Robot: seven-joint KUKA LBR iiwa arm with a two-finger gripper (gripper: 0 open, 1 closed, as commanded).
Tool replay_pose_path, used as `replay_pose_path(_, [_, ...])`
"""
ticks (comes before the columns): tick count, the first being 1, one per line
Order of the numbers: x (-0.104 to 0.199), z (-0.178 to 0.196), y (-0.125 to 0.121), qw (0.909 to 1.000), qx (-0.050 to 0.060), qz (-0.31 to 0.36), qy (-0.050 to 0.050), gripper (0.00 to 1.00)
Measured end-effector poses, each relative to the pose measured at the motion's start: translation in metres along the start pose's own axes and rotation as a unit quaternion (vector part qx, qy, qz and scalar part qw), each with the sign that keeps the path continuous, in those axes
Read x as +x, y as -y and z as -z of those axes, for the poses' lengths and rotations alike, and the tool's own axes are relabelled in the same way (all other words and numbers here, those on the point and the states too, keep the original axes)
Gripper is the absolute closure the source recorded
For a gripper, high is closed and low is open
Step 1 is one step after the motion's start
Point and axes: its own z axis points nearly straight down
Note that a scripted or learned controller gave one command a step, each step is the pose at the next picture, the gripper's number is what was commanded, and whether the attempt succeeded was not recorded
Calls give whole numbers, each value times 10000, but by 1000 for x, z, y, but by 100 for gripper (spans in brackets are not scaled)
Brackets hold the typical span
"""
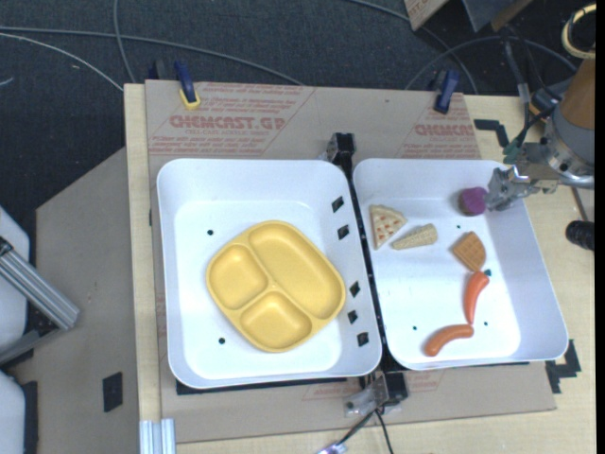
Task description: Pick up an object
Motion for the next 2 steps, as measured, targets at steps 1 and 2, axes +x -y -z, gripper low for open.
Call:
replay_pose_path(1, [0,51,-2,10000,5,-2,-2,100])
replay_pose_path(2, [57,50,-5,10000,49,16,-21,100])
